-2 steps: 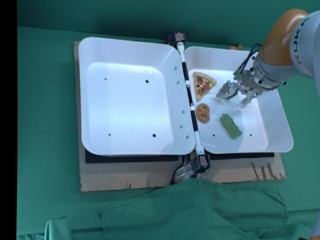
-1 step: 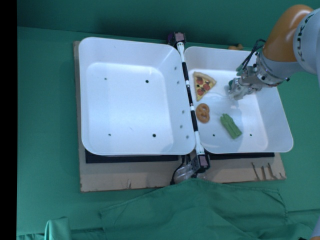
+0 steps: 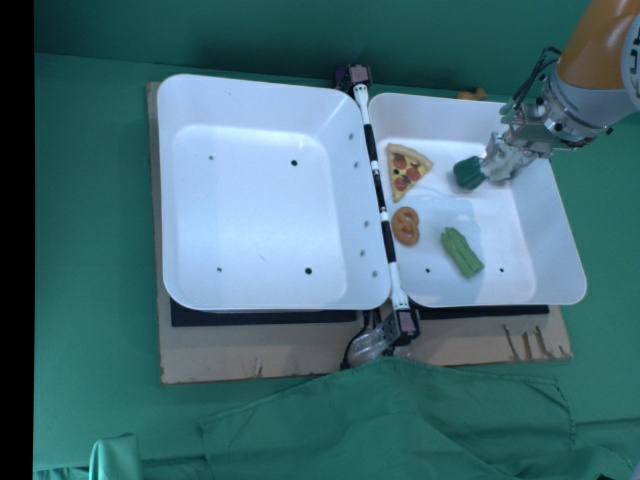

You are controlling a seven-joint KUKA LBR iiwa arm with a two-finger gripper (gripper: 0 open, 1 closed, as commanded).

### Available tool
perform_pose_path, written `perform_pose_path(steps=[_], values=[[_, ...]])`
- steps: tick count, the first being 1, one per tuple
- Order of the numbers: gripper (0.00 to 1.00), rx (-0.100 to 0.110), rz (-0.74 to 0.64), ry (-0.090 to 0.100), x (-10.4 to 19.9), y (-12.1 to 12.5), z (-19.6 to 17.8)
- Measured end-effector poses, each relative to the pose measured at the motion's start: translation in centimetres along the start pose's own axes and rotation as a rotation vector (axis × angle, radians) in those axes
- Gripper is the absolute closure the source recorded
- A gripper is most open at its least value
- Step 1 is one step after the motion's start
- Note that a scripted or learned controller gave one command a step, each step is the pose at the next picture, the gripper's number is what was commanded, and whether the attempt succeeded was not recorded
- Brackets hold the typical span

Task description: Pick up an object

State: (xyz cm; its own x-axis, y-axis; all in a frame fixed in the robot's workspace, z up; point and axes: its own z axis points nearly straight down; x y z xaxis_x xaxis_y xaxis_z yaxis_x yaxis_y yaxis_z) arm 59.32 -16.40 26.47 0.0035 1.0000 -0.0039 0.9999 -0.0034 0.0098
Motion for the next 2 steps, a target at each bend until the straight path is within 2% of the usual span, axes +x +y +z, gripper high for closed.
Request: perform_pose_path(steps=[1, 2], values=[[1.00, -0.002, -0.001, 0.000, -0.2, 0.7, -4.7], [1.00, -0.003, -0.002, 0.000, 0.2, 0.9, -11.4]])
